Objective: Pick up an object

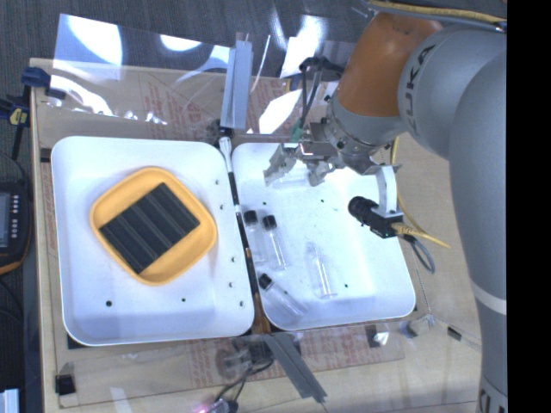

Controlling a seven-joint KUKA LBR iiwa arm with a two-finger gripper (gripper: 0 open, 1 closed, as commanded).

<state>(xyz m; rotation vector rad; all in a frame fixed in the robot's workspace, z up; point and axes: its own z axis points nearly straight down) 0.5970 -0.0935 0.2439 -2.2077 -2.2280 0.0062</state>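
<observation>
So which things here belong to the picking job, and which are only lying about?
For the job:
- tool, above the right bin
- clear vials with black caps in that bin
- yellow tray with dark ridged insert in the left bin

Lying about:
- metal bar behind the bins
- clear plastic sheet

Thick grey arm (469, 101) with an orange band (379, 67) above the wrist (dark lettering on the grey shell), thin cables alongside, metal gripper (297, 166) at the end.
</observation>
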